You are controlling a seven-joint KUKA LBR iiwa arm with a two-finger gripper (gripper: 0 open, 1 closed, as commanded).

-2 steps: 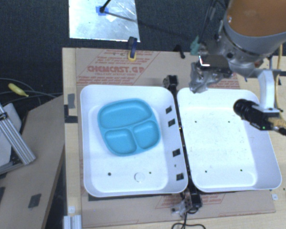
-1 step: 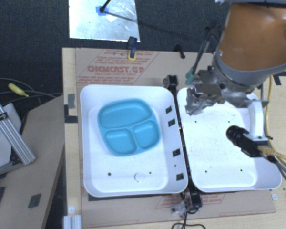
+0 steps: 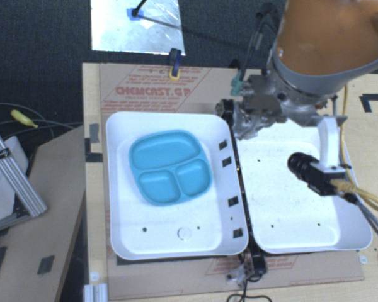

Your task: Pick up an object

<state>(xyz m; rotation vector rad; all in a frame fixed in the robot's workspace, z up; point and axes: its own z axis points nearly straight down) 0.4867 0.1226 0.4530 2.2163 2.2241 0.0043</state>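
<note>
A light blue divided plate (image 3: pixel 170 167) with three compartments lies flat in the left white bin (image 3: pixel 126 231). The arm's orange band and grey wrist fill the upper right of the view. My gripper (image 3: pixel 247 123) hangs over the far left corner of the right white bin (image 3: pixel 290 225), next to the ridge between the two bins. It is to the right of the plate and apart from it. The wrist body hides its tips.
A black cylindrical fixture (image 3: pixel 312 172) with a white bracket and cables sits over the right bin. Black clips (image 3: pixel 233 201) line the shared ridge. Brown cardboard (image 3: pixel 151 90) lies under the bins, and a shiny sheet (image 3: pixel 135 17) lies beyond.
</note>
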